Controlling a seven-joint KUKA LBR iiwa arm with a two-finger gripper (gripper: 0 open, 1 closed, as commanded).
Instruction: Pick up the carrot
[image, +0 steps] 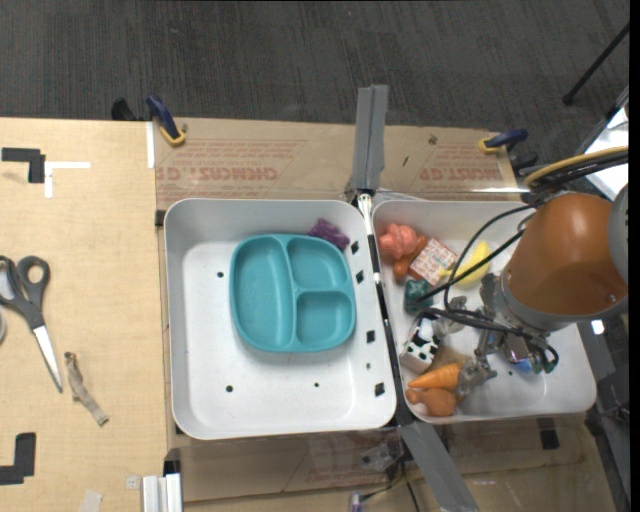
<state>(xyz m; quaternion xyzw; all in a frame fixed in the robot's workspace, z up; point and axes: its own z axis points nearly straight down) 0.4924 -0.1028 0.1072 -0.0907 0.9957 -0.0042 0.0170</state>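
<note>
The orange carrot (436, 378) lies near the front of the right bin (560, 400), pointing left. My gripper (479, 369) hangs low just to the right of the carrot's thick end, close to it or touching it. The arm, with its orange band (562, 256), covers the bin's right half and hides what lies beneath it.
Around the carrot are a brownish-orange lump (438, 402) in front and a black-and-white cow toy (422, 345) behind. Farther back sit a green toy (415, 292), a pink toy (400, 238), a small box (433, 260) and a banana (474, 262). The left bin (200, 390) holds a teal divided plate (295, 292) and a purple item (330, 232).
</note>
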